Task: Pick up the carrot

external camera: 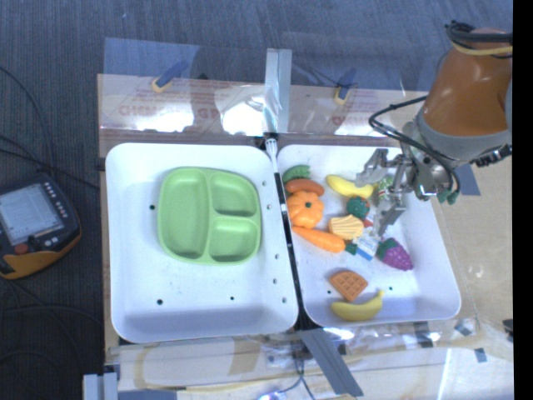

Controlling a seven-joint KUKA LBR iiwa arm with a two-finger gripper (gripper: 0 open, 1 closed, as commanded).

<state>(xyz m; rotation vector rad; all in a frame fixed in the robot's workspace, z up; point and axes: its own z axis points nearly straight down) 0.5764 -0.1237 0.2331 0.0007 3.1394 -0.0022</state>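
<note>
The carrot [319, 239], a long orange piece, lies on the floor of the right bin [433, 294], just below an orange pumpkin [306, 211]. A second orange piece with a green leafy top [300, 182] lies at the bin's upper left. My gripper [382, 193] hovers over the bin's upper right part, to the right of and above the carrot, and apart from it. Its fingers [391, 213] stand open with nothing held between them. The grey arm with its orange band [466, 82] comes in from the upper right.
Near the gripper lie a yellow banana [347, 187], a small green piece [359, 207], a yellow ridged piece [346, 227] and purple grapes [396, 255]. A waffle [348, 284] and another banana [358, 307] sit lower down. The left bin [133, 307] bears a green divided plate [210, 215].
</note>
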